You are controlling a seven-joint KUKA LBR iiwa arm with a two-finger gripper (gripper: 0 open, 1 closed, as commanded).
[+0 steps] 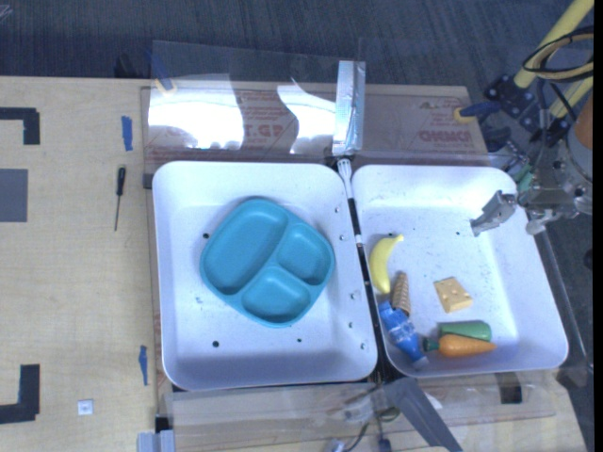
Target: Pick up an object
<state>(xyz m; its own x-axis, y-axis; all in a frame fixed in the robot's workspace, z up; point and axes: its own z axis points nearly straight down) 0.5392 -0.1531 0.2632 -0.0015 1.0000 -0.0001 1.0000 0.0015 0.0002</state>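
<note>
Grey claw (509, 213) over the right bin (528, 281) is blurred, so its grip state cannot be told.

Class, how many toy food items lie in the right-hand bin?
5: banana near the left wall, cone beside it, cheese mid-bin, and green vegetable against carrot at the front. The blue object may hide more.

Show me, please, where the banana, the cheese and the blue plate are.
banana (381, 262), camera view, middle of its yellow curve.
cheese (453, 295), camera view, centre of its top face.
blue plate (247, 235), camera view, floor of its largest compartment.
</note>
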